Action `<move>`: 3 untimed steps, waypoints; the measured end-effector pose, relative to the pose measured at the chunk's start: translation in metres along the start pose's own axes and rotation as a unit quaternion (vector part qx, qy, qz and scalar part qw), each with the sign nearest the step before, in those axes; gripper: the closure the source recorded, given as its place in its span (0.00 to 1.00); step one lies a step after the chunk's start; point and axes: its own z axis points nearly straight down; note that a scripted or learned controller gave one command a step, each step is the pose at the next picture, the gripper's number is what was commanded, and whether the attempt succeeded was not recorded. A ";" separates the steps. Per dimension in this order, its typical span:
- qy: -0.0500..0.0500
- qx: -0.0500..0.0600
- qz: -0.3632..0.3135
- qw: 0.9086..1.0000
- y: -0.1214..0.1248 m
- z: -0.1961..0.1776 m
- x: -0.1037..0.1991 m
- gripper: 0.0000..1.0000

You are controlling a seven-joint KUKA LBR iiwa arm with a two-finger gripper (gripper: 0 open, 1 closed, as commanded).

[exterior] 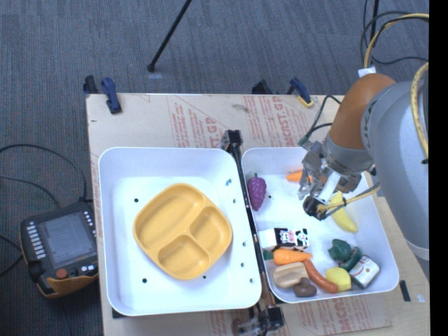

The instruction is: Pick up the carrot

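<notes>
The carrot (291, 256) is a short orange piece lying flat in the right bin (381, 224), near its front left, just below a small black-and-white milk carton (290, 238). My gripper (309, 179) hangs over the back part of the same bin, well behind the carrot and apart from it. A small orange thing (294, 176) pokes out at the gripper's left side; what it is cannot be told.
The right bin also holds purple grapes (257, 191), a banana (344, 216), a long red-orange piece (320, 277), a tan bread piece (290, 274), a lemon (339, 278), a green vegetable (343, 250) and a small can (365, 271). The left bin (119, 187) bears a yellow divided plate (183, 230).
</notes>
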 end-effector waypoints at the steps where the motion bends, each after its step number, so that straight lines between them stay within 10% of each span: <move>1: -0.001 -0.007 -0.170 0.985 -0.030 0.019 -0.012 1.00; 2: -0.001 -0.008 -0.169 0.986 -0.029 0.019 -0.012 0.00; 3: 0.001 -0.010 -0.027 1.000 0.028 0.016 -0.001 0.00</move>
